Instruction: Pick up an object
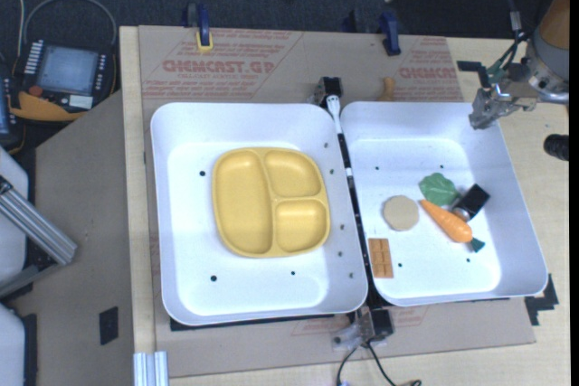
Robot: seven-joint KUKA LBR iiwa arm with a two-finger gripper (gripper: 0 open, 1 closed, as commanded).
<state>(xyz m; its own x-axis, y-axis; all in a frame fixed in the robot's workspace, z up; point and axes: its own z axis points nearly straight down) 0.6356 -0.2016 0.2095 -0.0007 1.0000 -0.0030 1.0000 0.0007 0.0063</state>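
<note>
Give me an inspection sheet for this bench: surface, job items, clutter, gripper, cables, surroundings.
Surface: brown board bearing a left bin and a right bin, side by side.
Job's things: in the right bin, an orange carrot, green piece, black block, beige disc and brown wafer.
Clutter: yellow divided tray in the left bin.
Gripper: gripper above the right bin's far right corner, holding nothing.
Cables: black cable at the near edge.
Surroundings: handheld controller at left; blue clamps on the far edge.
</note>
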